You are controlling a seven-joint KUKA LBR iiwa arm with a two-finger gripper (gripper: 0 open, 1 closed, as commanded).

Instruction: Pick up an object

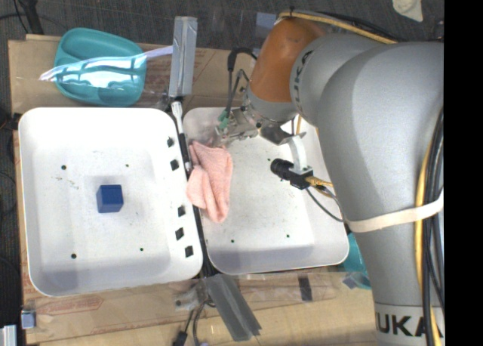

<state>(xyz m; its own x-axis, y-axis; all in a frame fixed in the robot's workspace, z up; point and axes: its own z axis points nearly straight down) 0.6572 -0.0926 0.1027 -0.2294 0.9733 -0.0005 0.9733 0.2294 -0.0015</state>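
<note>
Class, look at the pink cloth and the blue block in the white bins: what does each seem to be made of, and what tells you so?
The pink cloth looks like soft, matte fabric, perhaps terry: it lies crumpled in folds against the right bin's left wall. The blue block in the left bin looks rigid, with flat faces and sharp edges; probably painted wood, foam or plastic, which I cannot tell apart.

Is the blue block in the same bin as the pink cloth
No, the blue block lies in the left bin; the pink cloth lies in the right bin.

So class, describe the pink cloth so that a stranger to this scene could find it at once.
Start at the right-hand white bin, where the grey arm reaches in. Along that bin's left wall lies the pink cloth, crumpled and soft. It is the one pink thing; the left bin holds a small blue cube.
</note>
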